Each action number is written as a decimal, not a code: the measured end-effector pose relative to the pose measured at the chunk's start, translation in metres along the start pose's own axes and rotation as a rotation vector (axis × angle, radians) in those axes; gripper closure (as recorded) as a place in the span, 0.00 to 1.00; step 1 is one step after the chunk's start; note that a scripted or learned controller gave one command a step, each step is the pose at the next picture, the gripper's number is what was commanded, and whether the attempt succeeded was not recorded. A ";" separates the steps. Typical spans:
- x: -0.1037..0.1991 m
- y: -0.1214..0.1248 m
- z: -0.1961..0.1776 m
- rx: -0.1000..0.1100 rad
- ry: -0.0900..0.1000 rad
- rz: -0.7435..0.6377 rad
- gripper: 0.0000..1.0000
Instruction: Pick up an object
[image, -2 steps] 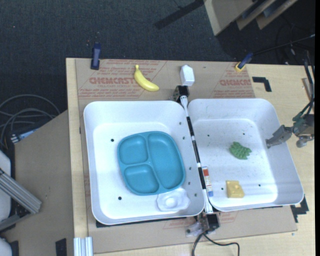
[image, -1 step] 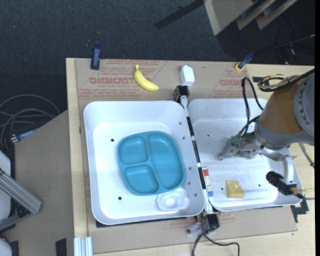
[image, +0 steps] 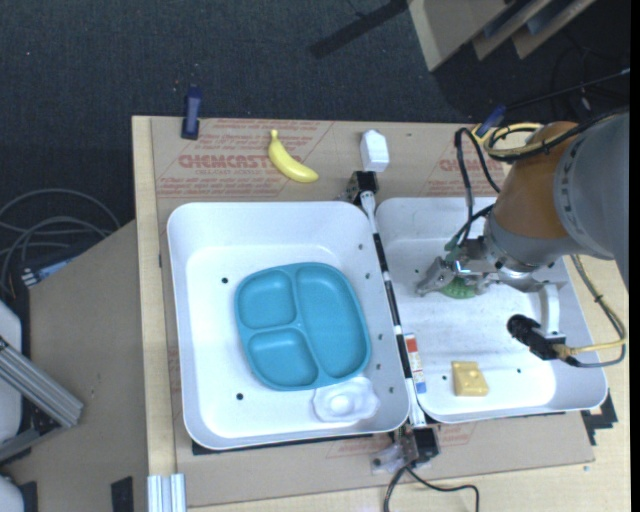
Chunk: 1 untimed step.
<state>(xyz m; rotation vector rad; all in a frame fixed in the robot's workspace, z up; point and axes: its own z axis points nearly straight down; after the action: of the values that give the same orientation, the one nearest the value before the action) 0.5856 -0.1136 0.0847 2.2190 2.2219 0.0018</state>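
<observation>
Dark carpet surrounds a cardboard-topped bench (image: 250, 160) that carries two shallow white bins side by side. On the bare cardboard behind the bins lie a yellow banana (image: 290, 160) and a small white block (image: 375, 149), well apart from each other, with a blue clip (image: 191, 111) at the bench's far left edge. In the left bin (image: 200, 250) a blue divided tray (image: 300, 325) takes up most of the floor, leaving narrow margins along the walls, and a clear plastic cup (image: 343, 402) sits just beside the tray's near right corner, close to the bin's front rim. The right bin (image: 440, 340) has more open floor: a yellow block (image: 469, 379) rests near its front edge, well apart from a small green object (image: 462, 288) farther back. The arm (image: 560, 190) bends down from the right over the back of this bin, wrist lowered, with the gripper (image: 455, 277) right at the green object. How far the claw is open cannot be told, nor whether it has hold of anything. A black fitting (image: 530, 335) on a cable hangs beside the wrist over the bin's right part.
</observation>
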 end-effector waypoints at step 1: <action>-0.003 0.024 0.000 0.000 -0.001 0.000 0.00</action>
<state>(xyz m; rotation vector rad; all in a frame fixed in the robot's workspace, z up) 0.6100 -0.1168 0.0848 2.2190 2.2211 0.0012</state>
